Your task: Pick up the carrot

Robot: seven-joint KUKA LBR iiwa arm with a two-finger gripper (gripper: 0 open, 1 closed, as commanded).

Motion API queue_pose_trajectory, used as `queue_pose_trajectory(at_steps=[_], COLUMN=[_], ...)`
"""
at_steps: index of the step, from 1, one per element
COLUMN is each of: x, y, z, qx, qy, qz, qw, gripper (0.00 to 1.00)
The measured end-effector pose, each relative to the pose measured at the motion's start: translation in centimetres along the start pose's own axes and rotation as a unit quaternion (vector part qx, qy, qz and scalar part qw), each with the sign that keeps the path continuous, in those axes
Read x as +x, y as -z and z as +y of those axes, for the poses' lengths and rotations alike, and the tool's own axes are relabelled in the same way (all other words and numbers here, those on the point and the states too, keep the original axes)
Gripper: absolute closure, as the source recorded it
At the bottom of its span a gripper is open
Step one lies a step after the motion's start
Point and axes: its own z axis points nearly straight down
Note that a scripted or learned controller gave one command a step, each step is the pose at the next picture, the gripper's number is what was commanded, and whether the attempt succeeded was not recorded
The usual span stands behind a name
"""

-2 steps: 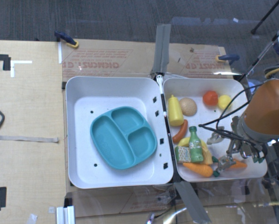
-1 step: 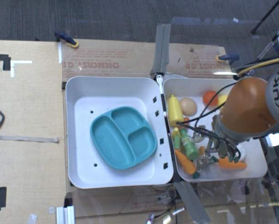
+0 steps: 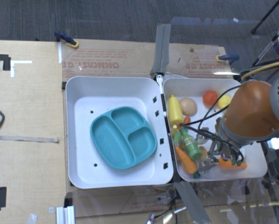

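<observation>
Left bin holds a teal divided plate. In the right bin, the pincer sits low among toy foods, just right of a carrot and green bottle. A yellow corn cob lies along the bin's left wall.

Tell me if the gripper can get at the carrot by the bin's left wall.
Probably yes: the carrot lies uncovered beside the gripper, though the green bottle touches its upper side and may crowd the fingers.

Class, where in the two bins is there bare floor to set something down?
Left bin: bare floor all around the blue tray. Right bin: crowded along its left wall and around the pincer; a small patch beside the egg.
</observation>
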Motion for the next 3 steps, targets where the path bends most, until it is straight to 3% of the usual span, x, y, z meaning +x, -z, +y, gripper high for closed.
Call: queue_pose_trajectory(at_steps=[1,2,3], x=[0.25,-0.04,-0.05], y=[-0.18,0.81,0.82], z=[-0.63,-0.68,-0.70], qx=[0.000,0.000,0.000], qy=[-0.111,-0.110,-0.111], qz=[0.004,0.001,0.001], qw=[0.9938,0.9939,0.9939], gripper=[0.00,1.00,0.00])
